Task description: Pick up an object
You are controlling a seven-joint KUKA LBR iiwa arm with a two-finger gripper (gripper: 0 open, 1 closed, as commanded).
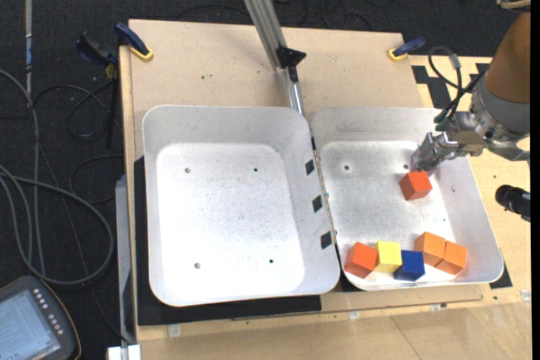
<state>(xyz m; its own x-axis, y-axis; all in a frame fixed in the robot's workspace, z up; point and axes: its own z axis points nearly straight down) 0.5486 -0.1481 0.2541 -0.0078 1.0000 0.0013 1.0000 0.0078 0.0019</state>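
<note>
My gripper [426, 158] hangs over the upper right part of the right bin [371, 160], reaching in from the right. A red-orange cube [416, 185] sits tilted just below its tip, touching or nearly touching it. Along the bin's near edge lies a row of blocks: an orange cube [362, 258], a yellow cube [388, 255], a blue cube [411, 265] and two orange cubes [442, 252] at the right end.
The left bin [224, 198] stands beside the right one, their rims meeting in the middle. A metal pole [257, 0] slants up from the bench behind the bins. Clamps [135, 42] mark the bench's far corners.
</note>
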